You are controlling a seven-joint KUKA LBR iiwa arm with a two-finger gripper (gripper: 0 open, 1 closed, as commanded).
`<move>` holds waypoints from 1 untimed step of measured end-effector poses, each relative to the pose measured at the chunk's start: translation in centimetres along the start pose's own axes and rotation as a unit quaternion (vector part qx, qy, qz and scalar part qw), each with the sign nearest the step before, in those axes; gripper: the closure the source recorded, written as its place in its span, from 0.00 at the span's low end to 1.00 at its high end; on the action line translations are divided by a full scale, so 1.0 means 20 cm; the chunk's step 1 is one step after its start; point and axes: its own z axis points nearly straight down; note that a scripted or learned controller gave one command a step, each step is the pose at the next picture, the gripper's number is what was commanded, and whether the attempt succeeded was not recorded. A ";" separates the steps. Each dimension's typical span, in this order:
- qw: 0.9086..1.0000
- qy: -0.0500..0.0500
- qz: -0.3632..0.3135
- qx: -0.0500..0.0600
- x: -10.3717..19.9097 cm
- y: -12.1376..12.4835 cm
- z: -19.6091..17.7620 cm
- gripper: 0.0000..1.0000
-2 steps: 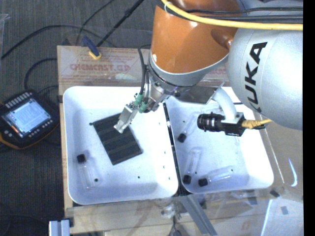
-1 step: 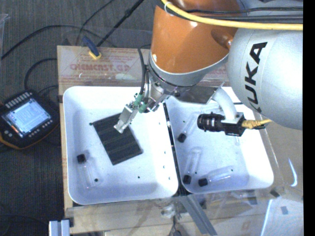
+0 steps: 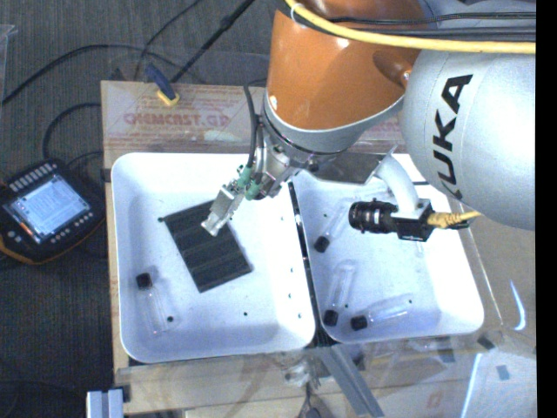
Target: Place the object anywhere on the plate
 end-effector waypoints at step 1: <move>1.000 0.000 0.000 0.000 0.00 0.00 0.00 0.00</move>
